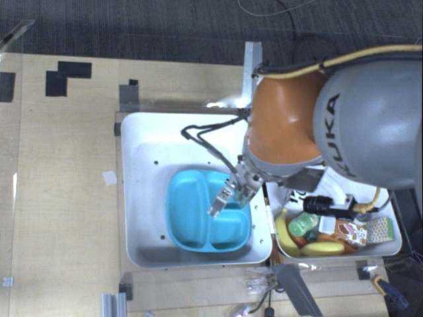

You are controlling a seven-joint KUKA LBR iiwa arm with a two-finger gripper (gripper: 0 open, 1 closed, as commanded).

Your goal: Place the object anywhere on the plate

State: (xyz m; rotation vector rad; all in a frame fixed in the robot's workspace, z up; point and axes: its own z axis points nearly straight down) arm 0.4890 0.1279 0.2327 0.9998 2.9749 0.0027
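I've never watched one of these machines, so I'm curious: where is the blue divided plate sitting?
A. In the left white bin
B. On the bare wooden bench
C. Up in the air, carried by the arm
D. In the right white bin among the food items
A: the blue plate lies flat on the floor of the left white bin, while the food items crowd the right bin.

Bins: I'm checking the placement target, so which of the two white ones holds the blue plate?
The left bin holds the blue plate, under the tool; the right bin holds assorted items.
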